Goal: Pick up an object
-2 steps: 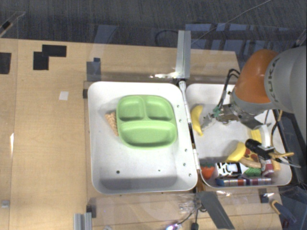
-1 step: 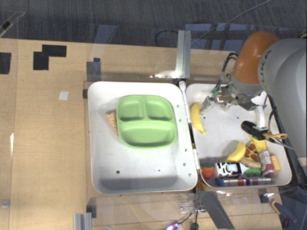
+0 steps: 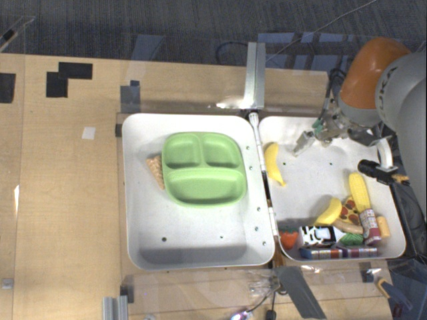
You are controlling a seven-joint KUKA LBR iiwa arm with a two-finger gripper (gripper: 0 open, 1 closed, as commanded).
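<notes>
My gripper hangs low over the back of the right bin, above bare white floor, with nothing seen in it. A yellow banana lies to its left, against the bin's left wall. At the front right a pile holds a yellow corn cob, a second banana, a pizza slice, a red can, a black-and-white item, a small red piece and some markers.
The left bin holds a green divided plate with a tan waffle-like piece tucked under its left edge. A metal divider separates the bins. The grey arm with its orange band fills the upper right.
</notes>
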